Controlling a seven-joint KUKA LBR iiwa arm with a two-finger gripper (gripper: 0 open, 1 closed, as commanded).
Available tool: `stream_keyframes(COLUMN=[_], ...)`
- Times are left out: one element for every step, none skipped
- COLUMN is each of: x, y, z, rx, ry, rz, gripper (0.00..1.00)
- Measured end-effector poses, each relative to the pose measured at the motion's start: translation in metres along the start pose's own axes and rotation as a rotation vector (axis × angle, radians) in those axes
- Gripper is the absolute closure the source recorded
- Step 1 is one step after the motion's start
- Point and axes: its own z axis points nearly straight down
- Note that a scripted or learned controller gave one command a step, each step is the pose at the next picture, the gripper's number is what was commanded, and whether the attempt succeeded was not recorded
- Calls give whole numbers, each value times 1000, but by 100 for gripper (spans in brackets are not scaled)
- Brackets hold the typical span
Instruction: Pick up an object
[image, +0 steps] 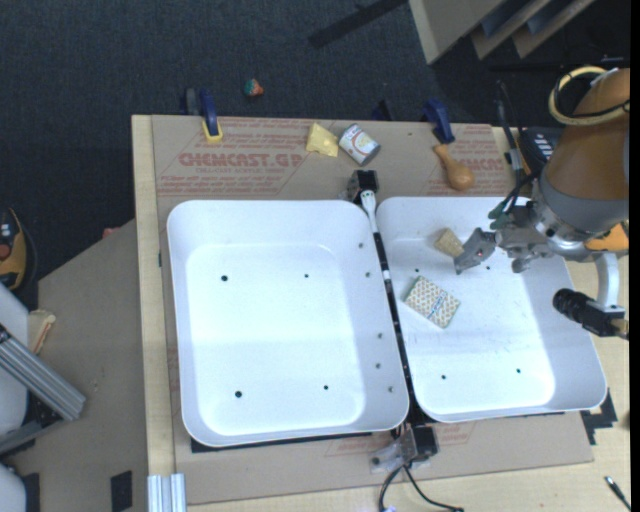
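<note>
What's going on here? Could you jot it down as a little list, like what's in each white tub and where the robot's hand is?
left bin: nothing visible inside
right bin: a patterned flat packet near its left side, and a small tan block farther back
pincer: over the back of the right bin, just right of the tan block, open, holding nothing
arm: grey with an orange band, reaching in from the right
on the board behind the bins: a yellow wedge, a small white box, a wooden piece
</note>
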Motion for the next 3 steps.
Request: stream_keyframes(x=[-20, -18, -105], y=[17, 16, -2], z=[-202, -202, -291], rx=[-23, -9, -15], ry=[-7, -5, -11], rz=[-1, -1, 8], gripper=[0, 100, 100])
